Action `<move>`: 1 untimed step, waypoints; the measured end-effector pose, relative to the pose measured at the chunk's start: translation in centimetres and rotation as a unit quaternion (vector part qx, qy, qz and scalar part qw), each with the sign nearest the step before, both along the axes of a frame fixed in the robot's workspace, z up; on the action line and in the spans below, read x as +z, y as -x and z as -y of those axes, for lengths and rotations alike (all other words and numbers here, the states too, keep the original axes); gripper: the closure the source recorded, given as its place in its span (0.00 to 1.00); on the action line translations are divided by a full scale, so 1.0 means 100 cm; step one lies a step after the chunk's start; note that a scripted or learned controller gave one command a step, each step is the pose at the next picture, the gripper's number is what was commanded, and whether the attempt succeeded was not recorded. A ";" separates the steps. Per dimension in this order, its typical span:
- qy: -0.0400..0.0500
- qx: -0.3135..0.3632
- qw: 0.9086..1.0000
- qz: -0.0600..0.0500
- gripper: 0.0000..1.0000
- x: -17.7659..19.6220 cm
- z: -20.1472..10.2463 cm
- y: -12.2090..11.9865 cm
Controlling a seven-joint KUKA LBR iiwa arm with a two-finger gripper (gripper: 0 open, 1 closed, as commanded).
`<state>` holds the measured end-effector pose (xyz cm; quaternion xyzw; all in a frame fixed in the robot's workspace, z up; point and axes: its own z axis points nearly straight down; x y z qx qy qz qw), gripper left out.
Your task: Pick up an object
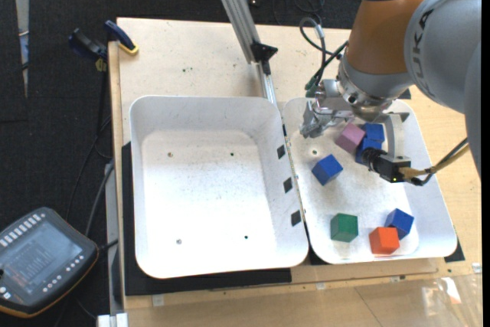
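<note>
My gripper hangs over the upper left part of the right bin, close to the rim between the two bins. A pink block lies just to its right, touching a blue block partly under the wrist. Another blue block sits a little below the gripper, apart from it. Toward the bin's front lie a green block, an orange block and a third blue block. No block shows inside the gripper.
The left bin stands beside the right one, their rims overlapping in the middle. A slanted metal rail comes down to the bins' back edge. A black cable clip hangs from the wrist over the right bin.
</note>
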<state>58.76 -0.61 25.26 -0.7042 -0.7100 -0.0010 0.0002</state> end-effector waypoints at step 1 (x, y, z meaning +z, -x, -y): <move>0.000 0.000 1.000 -0.002 1.00 -0.015 -0.056 0.003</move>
